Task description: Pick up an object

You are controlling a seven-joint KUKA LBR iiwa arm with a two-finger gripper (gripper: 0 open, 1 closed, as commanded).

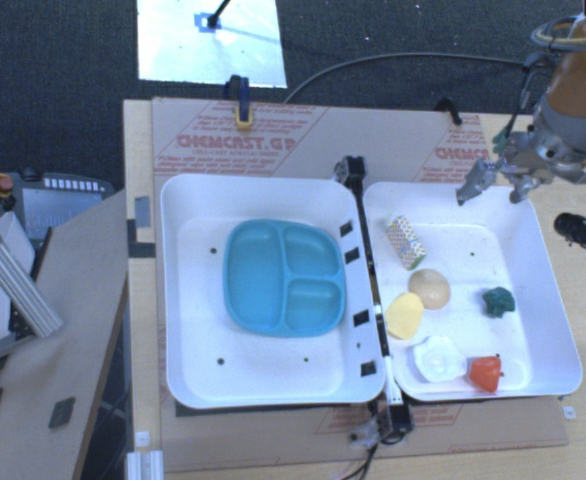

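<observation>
Light is bright and even across the bench, coming from above. The two white bins (273, 193) are nearly blown out, their walls losing detail, with soft grey shading along the inner rims. Shadows are faint and short: a thin one beside the blue plate (281, 276), small ones under the objects in the right bin. A pale sheet (210, 26) at far left glares white against the dark floor. The picture is somewhat soft and grainy; the arm (578, 88) at far right looks slightly blurred.
</observation>
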